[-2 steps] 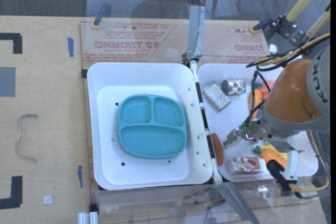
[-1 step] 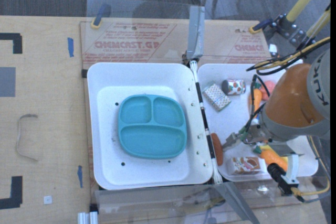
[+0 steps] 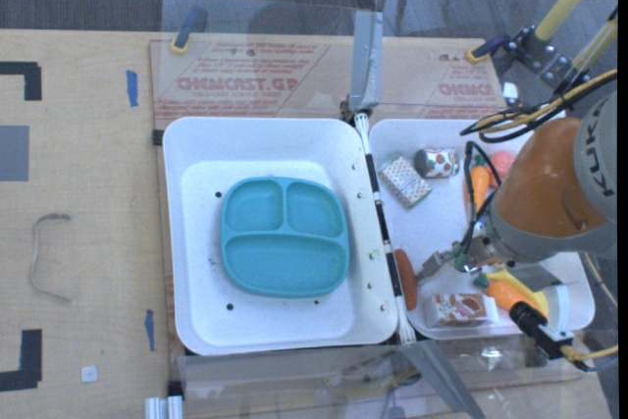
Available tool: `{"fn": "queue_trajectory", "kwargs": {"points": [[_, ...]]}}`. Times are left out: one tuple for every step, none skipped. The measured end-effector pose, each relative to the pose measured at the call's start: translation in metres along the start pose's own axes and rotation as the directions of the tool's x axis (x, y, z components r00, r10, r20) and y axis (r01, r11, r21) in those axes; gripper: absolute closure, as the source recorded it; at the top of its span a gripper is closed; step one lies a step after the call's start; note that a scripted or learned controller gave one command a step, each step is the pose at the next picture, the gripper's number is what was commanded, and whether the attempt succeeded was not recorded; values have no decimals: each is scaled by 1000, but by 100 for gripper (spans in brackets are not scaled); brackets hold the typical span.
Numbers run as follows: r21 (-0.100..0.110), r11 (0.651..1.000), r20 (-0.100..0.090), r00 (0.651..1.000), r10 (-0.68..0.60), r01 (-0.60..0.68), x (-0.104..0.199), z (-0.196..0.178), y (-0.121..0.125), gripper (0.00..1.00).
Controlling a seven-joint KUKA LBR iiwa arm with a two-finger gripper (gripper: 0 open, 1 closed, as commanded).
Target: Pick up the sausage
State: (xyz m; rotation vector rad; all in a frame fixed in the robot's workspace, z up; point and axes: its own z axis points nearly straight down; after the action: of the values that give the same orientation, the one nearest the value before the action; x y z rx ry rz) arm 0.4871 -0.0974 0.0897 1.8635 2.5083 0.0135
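hand [image 3: 461,257]: metal, low in right bin [image 3: 432,226]; grip state can't tell
sausage [image 3: 405,278]: reddish-brown smooth cylinder, just left of hand, along bin's left wall
teal tray [image 3: 285,236]: 3-compartment plastic, left bin [image 3: 196,211], far left of hand

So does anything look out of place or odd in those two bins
Mildly. The sausage lies tight against the right bin's left wall by the divider, an awkward spot for a grasp. The teal divided plate sits flat in the left bin; nothing looks spilled.
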Motion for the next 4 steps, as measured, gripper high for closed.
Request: {"fn": "queue_trajectory", "kwargs": {"points": [[12,997,-8,997,72,-71,-7,1,13,0],[3,991,-9,991,-136,136,-28,1,10,0],[3,998,1,998,64,-64,-5,1,-4,0],[5,959,-2,959,282,-282,-3,1,-4,0]]}}
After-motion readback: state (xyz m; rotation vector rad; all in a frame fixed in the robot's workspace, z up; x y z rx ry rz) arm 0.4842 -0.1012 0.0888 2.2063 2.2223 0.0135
